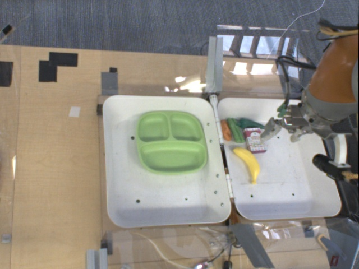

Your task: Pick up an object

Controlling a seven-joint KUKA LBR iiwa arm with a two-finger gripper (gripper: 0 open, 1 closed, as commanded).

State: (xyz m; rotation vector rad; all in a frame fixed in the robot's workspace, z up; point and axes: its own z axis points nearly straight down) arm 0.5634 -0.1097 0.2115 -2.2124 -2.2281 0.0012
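Observation:
In the right bin [291, 198] lie a yellow banana [247, 162], a small red and white box [255, 139], an orange carrot [226, 130] and a green vegetable [241, 126], all clustered in its upper left part. My gripper [282, 131] hangs over the right bin's upper middle, just right of the small box. It is open, with nothing between its fingers. The grey arm with its orange band [334, 77] reaches in from the right.
The left bin [120, 178] holds a green divided plate [171, 141] in its middle. A metal divider [213, 66] stands behind the seam between the bins. Cables [286, 66] hang near the arm at the back right.

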